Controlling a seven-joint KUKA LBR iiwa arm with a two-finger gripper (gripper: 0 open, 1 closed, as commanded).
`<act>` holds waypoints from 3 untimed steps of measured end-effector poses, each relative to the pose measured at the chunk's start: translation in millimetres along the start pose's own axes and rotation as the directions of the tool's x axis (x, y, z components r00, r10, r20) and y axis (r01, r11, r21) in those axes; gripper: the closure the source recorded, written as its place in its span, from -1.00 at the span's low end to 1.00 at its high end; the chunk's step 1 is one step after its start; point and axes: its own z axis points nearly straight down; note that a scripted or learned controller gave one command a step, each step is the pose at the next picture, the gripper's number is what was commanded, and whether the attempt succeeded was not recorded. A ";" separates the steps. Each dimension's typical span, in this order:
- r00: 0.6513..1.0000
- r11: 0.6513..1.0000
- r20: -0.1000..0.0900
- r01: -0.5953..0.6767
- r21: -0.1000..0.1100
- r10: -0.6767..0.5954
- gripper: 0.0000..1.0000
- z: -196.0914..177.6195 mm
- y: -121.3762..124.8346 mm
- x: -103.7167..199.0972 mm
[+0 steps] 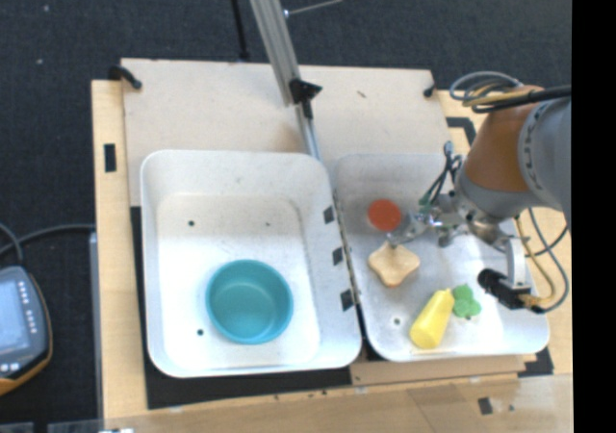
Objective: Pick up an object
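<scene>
The right bin (385, 176) holds a red round object (384, 215), a tan bread-like piece (394, 266), a yellow bottle-shaped object (431, 318) and a small green object (466, 303). My gripper (416, 226) hangs low over the right bin, just right of the red object and above the tan piece. I see nothing between its fingers. The arm's orange band (496, 152) sits at the right edge of the bin.
The left bin (173, 181) holds a teal bowl (249, 301) near its front. A metal camera post (274, 27) rises behind the bins. Cables (539, 267) hang by the arm at the right. A grey device (19, 320) lies at the far left.
</scene>
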 end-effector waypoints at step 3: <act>1.000 1.000 0.000 0.005 -0.004 -0.005 1.00 -135.8 -6.7 -3.5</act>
